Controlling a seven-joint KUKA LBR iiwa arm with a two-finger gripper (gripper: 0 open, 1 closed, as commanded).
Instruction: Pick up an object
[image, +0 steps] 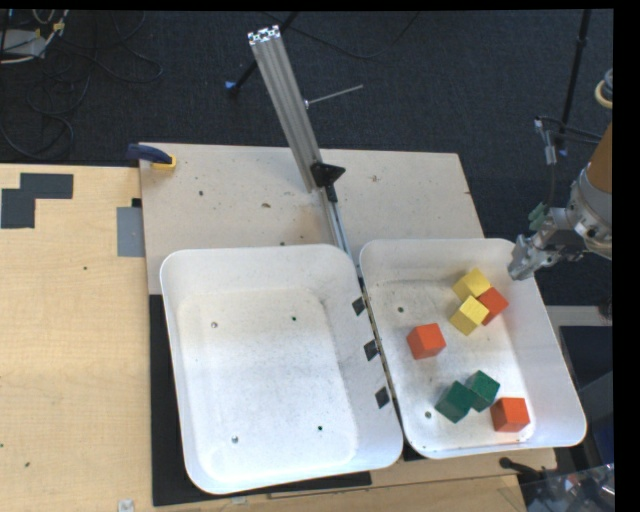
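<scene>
The right bin (560, 370) holds several small blocks. Two yellow blocks (470, 300) and an orange-red block (493, 303) cluster near its far right side. Another orange-red block (426, 341) lies near the middle. Two dark green blocks (468, 395) sit toward the front, with an orange-red block (511, 413) beside them. My gripper (524, 262) hangs at the bin's far right rim, just right of the yellow cluster and apart from it. Nothing shows between its fingers.
The left bin (200, 300) lies beside the right one, with black clips (370, 348) along the shared edge. A slanted aluminium bar (290, 105) rises behind the bins. A tan board (250, 195) lies under them, with a blue-and-yellow clamp (152, 156) at its far left corner.
</scene>
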